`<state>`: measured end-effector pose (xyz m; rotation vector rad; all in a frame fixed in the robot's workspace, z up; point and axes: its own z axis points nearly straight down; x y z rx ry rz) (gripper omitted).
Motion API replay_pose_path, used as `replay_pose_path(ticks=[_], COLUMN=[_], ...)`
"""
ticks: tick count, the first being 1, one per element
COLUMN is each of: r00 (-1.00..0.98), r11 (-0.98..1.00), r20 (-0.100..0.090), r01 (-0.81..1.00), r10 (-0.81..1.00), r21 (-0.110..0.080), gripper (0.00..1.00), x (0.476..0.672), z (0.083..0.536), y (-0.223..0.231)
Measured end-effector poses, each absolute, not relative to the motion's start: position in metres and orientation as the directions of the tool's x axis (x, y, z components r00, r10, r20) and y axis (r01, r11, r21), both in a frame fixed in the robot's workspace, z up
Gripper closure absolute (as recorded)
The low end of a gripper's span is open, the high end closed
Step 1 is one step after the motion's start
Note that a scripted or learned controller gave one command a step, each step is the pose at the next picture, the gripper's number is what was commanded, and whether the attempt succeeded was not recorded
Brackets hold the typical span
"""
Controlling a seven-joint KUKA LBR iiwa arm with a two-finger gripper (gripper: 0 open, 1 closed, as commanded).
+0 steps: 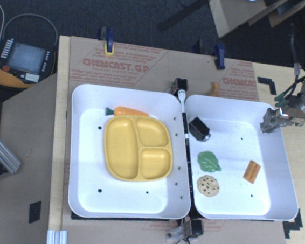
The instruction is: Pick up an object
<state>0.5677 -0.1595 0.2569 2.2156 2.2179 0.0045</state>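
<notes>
Gripper [270, 121] over right bin [278, 159] far-right edge; can't tell its grip state. In that bin: cracker [252, 171], long axis near-to-far, slightly tilted; cookie [208, 186], green leaf [209, 161], black block [199, 128]. Left bin [78, 154]: yellow tray [137, 147], carrot [130, 111] lying left-right. Cardboard [147, 64] under bins; dark floor.

Lying loose in the right bin [279, 154]: a black block [199, 128] tilted near the left wall, a green leafy piece [209, 161] just below, a round speckled cookie [208, 186] beneath that, an orange-brown cracker bar [252, 171] resting apart, rightward.
</notes>
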Motion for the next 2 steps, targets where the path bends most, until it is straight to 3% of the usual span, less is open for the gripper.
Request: replay_pose_path(ticks=[2], r00=[-0.005], r11=[0.005], r20=[0.003], r01=[1.000], r10=[1.000], r21=[-0.003], gripper=[1.00], x=[0.566], z=[0.249], y=[-0.062])
